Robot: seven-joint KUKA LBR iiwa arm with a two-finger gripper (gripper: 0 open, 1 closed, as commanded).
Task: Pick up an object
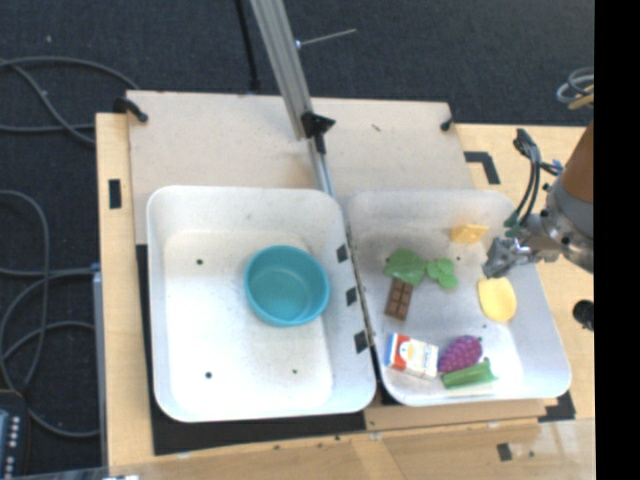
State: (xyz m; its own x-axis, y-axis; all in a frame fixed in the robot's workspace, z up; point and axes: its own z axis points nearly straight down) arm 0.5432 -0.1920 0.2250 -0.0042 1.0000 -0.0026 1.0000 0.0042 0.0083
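Dark carpet with loose cables surrounds a pale wooden worktop (230, 138) that carries two shallow white bins side by side. An aluminium strut runs down from the top of the frame and ends between the bins.

In the left bin (180, 368), near its centre, sits a teal bowl (287, 285), alone.

The right bin (535, 368) holds the small toys. A green leafy piece (405, 264) lies in its upper middle, with a second green piece (442, 273) just to its right. A brown chocolate bar (400, 299) lies just below the leafy one. At the bin's lower edge are a small white and red carton (412, 355), a purple grape bunch (461, 350) and a green pod (468, 375), close together. A small yellow piece (467, 234) lies near the top of the bin, and a yellow lemon (497, 299) lies toward the right side.

The arm enters at the right edge of the frame, and its pincer (500, 258) hangs low over the right bin, just above the lemon in the picture and to the right of the small yellow piece. Whether it is wide or narrow I cannot tell; the tips are too small and blurred. Nothing shows between them.

As I judge it, the task is not done: every toy lies in its bin, and none is lifted. The lemon is the nearest candidate. What remains is the grasp itself and the lift clear of the bin.
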